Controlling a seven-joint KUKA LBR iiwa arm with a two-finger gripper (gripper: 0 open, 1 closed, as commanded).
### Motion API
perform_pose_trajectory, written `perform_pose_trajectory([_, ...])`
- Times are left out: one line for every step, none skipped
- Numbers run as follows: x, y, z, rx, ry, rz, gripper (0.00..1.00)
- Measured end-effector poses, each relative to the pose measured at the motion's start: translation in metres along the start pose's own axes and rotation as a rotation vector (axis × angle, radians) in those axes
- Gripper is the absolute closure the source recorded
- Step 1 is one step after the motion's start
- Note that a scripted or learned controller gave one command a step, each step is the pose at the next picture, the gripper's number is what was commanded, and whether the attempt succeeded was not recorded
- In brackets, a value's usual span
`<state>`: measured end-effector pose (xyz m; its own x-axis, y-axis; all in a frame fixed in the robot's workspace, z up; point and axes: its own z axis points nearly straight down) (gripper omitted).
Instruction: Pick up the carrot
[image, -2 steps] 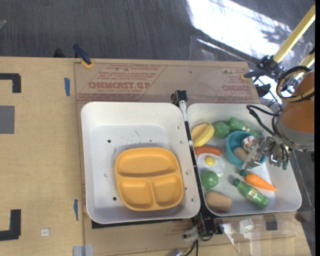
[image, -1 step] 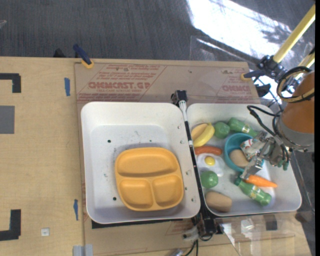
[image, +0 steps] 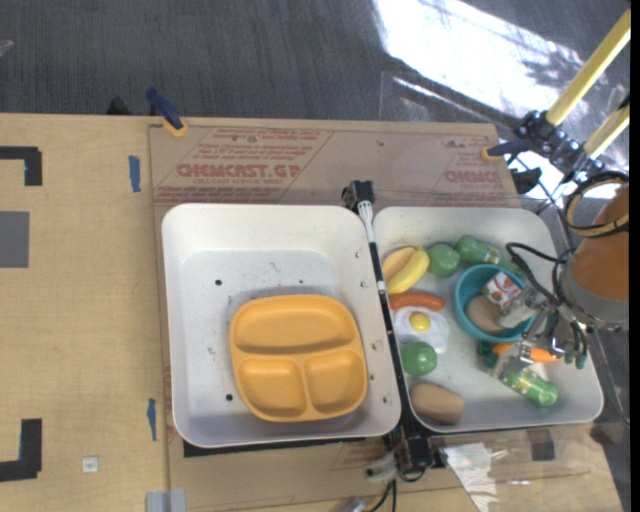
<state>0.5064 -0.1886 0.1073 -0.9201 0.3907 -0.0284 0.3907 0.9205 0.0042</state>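
Two shallow white plastic bins sit side by side on the desk; the left bin (image: 190, 300) carries a yellow-orange three-compartment plastic tray (image: 298, 355), the right bin (image: 575, 400) a heap of toy food. I see the grey arm with its orange band (image: 605, 265) reaching in from the right, cut off by the frame edge. Its end effector (image: 548, 340) hangs low over the right bin's right side, tangled in dark cables, and I cannot tell whether it is released or clenched. What I take for the small orange toy carrot (image: 535, 352) lies just beneath it, between a teal round bowl (image: 472, 300) and a green plastic bottle (image: 530, 385); its outline is partly hidden. Near the divider lie a yellow banana (image: 405, 265), a fried egg (image: 420, 322) and a brown potato-like piece (image: 438, 402). Bare floor shows along the left bin's rim around the tray.
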Motion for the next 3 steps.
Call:
perform_pose_trajectory([0.014, -0.017, 0.015, 0.001, 0.007, 0.239, 0.0])
perform_pose_trajectory([0.019, -0.006, 0.015, 0.002, 0.007, 0.578, 0.0])
perform_pose_trajectory([0.031, 0.02, 0.015, 0.005, 0.005, 0.85, 0.0])
